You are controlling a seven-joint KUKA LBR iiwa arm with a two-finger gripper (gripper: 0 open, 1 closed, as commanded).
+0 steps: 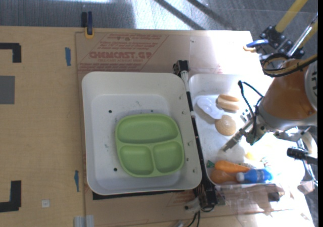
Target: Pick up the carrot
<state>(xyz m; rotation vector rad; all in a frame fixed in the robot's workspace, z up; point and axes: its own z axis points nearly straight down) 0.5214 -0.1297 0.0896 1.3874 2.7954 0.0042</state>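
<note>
From my console, cardboard sheet [121,52] read "CHEMCAST GP", carrot [231,166] lay lengthwise left-right in right bin [202,82], gripper [233,143] fingers' state I couldn't tell.

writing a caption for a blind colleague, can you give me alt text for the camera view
The grey arm's gripper hangs over the right white bin, above an orange carrot lying at its near edge beside a blue-and-white bottle. A bun-like hot dog and a round tan piece lie farther back. The left white bin holds a green divided plate.
</note>
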